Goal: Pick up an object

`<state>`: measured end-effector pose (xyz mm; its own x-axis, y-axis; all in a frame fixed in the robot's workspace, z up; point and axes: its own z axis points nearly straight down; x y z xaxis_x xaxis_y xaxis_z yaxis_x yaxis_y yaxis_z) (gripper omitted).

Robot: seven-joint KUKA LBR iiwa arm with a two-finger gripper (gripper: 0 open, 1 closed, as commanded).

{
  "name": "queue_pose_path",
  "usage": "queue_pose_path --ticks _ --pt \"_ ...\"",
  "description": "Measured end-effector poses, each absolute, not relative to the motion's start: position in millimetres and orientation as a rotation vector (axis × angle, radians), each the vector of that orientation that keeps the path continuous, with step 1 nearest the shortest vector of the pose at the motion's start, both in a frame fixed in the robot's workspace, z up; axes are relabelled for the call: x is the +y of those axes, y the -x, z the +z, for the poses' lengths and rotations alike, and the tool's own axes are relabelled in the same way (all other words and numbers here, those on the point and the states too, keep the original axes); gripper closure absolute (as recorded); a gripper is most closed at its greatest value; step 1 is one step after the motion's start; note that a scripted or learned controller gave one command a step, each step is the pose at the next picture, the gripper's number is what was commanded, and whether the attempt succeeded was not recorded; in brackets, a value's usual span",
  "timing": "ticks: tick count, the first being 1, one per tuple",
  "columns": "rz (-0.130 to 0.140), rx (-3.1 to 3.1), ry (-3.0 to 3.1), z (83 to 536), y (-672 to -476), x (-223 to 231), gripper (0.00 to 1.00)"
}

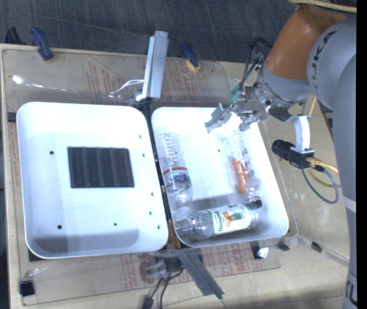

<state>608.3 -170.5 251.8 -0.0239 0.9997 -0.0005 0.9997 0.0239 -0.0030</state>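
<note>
Clear plastic bottle (241, 166) lies just below the open, empty gripper (230, 119); approach step, descent needed next.

Right bin (270, 192) crowded: three clear bottles along left, right, front walls; open floor mid-back. Left bin (35, 172) open.

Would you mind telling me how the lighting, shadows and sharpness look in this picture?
Camera view: even, soft light; the left bin has a grey shadow along its bottom edge; the clear bottles blend into the right bin; the gripper looks slightly soft.
</note>
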Motion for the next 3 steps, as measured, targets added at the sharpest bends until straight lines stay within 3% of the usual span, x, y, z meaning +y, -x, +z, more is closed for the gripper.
queue_pose_path --ticks 1,2,3 --pt "0.004 -2.363 2.065 232.1 -565.7 -210.7 0.00" --pt "0.003 -2.570 1.798 199.1 -590.4 -208.3 0.00" --pt "0.002 -2.646 1.689 159.4 -587.0 -208.3 0.00"
